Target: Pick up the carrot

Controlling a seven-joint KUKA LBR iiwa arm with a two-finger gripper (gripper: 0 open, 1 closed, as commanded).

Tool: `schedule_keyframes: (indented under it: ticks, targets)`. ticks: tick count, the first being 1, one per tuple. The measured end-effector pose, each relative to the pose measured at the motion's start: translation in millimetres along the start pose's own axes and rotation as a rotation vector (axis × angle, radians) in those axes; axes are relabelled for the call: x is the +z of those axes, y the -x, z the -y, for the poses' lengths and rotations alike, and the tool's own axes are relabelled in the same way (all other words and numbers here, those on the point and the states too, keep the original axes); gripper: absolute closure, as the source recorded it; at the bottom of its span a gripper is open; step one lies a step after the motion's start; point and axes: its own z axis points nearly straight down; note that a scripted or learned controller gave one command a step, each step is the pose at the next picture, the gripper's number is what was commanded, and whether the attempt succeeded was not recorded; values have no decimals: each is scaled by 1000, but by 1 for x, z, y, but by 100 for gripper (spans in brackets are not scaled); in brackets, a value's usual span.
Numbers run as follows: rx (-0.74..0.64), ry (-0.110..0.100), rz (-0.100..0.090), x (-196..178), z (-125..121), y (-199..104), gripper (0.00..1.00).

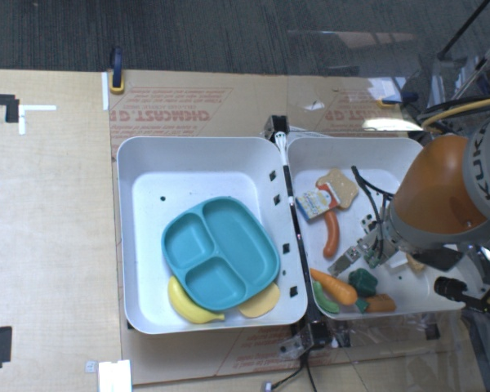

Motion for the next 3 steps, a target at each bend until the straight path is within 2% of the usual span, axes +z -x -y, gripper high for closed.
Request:
schedule_keyframes:
  ticks: [1,2,3]
  targets:
    - [275,-20,-14,5,7,-1,0]
    - [499,-27,-18,6,6,-6,0]
    - [302,-20,-15,4,5,-4,0]
